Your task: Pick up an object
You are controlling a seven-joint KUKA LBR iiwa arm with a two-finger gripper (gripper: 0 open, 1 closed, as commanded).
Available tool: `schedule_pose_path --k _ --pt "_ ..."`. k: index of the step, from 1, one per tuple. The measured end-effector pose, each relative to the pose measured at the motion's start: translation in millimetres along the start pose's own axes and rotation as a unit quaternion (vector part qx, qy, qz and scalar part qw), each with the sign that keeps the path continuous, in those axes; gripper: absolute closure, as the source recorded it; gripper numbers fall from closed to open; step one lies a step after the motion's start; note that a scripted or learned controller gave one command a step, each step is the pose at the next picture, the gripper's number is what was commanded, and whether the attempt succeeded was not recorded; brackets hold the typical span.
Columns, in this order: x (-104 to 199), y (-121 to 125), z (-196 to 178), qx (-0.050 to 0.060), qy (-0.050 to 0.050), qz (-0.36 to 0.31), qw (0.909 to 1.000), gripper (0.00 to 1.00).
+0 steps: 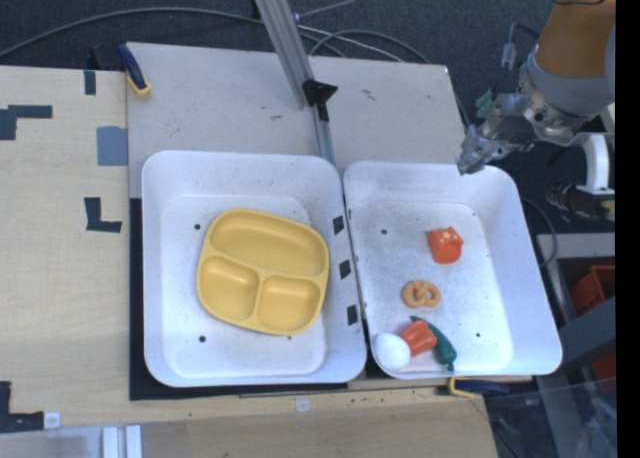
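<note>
We see the gripper [472, 160] hanging over the upper right corner of the right bin [535, 276], right at its rim, with the grey wrist and orange band of the arm [572, 41] rising toward the top right. The fingertips are dark and small against the bin edge, so we cannot tell whether they are spread or closed; nothing appears between them.

Below and to the left of the gripper, well apart from it, a small red block-like object [445, 244] sits on the bin floor. Further down lies a tan pretzel-shaped piece [421, 294]. Near the bin's lower edge we find a white egg [392, 350] touching what may be a red pepper with a green stem [428, 338].

The left bin [160, 246] holds a yellow divided plate [263, 271] with three compartments, lying flat. A metal pole [287, 31] slants in from the top between the bins.
</note>
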State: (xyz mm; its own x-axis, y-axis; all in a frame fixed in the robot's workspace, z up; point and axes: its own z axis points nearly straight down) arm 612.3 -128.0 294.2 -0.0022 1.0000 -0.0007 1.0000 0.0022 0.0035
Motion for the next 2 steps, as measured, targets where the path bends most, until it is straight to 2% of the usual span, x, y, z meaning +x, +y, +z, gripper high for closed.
schedule_pose_path --k 1,2 --pt "50 12 1 0.002 0.001 -0.002 1.0 1.0" --pt "99 29 18 0.003 0.001 -0.002 1.0 1.0"
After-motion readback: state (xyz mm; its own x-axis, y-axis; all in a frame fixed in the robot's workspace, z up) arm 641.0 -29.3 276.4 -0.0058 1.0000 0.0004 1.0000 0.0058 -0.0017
